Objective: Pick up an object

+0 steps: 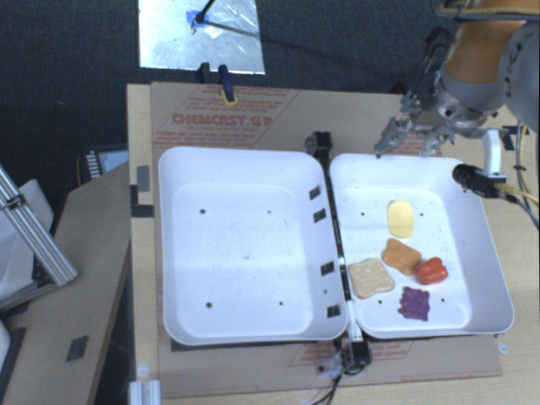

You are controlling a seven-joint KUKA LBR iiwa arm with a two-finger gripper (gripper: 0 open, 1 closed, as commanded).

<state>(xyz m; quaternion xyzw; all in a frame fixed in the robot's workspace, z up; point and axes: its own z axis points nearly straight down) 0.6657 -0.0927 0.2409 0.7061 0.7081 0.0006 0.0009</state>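
The right bin (472, 251) holds several small items: a pale yellow piece (401, 218), an orange-brown piece (401, 256), a red pepper-like piece (432, 271), a tan bread slice (371, 278) and a purple cluster (414, 304). My gripper (411, 137) hangs above the far rim of the right bin, well behind all of them. Its two fingers (390, 139) stand spread apart with nothing between them.
The left bin (177, 175) sits beside the right one, joined by a black clipped divider (329, 226). Both rest on a cardboard sheet (228, 112). A shiny metal plate (201, 24) lies beyond the bench at the back.
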